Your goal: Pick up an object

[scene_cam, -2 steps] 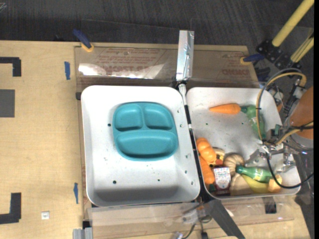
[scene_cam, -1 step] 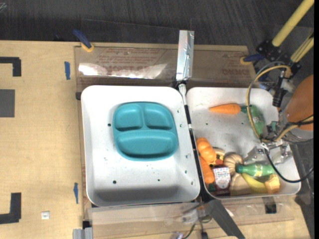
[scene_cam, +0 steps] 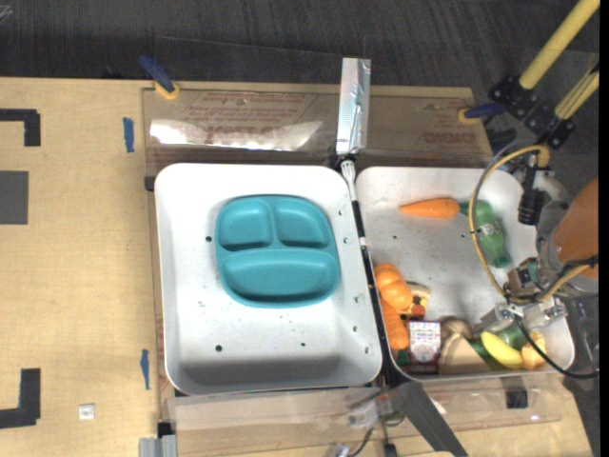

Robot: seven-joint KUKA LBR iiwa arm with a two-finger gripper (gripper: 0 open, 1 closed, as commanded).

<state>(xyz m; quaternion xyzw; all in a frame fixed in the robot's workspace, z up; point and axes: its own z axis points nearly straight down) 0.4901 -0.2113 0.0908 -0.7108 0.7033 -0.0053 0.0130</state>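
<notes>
White plastic forms both bins: the left bin (scene_cam: pixel 190 350) holds a teal tray (scene_cam: pixel 276 248) with three compartments, lying flat near its middle. The right bin (scene_cam: pixel 428 184) holds the loose things. A carrot (scene_cam: pixel 430 208) lies near its far wall, well apart from the rest. An orange toy (scene_cam: pixel 393 293) sits against the left wall, with a small box (scene_cam: pixel 423 341) just below it at the near edge. A banana (scene_cam: pixel 504 348) lies in the near right corner. The gripper (scene_cam: pixel 519 320) hangs low over that corner, just above the banana, wrapped in cables; whether it is parted or closed cannot be told, and nothing is seen held in it.
</notes>
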